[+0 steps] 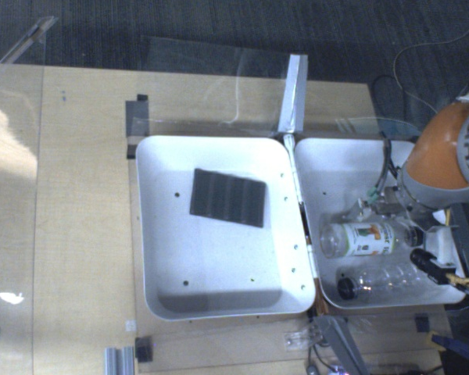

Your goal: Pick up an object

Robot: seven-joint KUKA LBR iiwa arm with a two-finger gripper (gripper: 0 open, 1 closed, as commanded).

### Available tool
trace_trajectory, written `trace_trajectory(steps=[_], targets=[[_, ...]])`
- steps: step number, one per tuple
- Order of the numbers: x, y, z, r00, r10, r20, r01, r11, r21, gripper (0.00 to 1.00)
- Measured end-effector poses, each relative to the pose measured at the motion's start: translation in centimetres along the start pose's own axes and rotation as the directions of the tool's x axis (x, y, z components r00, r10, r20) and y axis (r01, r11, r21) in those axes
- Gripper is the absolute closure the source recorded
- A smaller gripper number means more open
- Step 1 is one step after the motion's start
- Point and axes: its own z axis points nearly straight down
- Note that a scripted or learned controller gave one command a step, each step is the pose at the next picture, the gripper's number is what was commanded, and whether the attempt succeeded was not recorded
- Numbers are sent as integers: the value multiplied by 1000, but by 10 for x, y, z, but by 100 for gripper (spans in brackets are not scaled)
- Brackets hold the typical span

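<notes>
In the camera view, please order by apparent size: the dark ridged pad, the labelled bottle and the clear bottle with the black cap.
1. Dark ridged pad, largest.
2. and 3. Labelled bottle and clear bottle with black cap look alike; the clear one's outline is too faint to rank.

Two white bins [219, 151] sit on a pale wood-grain table [70, 233]. A dark grey ribbed pad [227, 198] lies at frame centre; lower right, a clear bottle [361, 239] bears a white, green and orange label beneath the arm's orange band [439, 156].
</notes>
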Motion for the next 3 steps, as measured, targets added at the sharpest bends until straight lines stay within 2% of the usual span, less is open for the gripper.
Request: trace_trajectory(steps=[1,2,3], targets=[[0,0,0,1000,1,0,-1,1000,0,0],[0,3,-13,1000,-1,2,1,1000,-8,100],[-15,2,-2,970,-243,1,243,970,-1,100]])
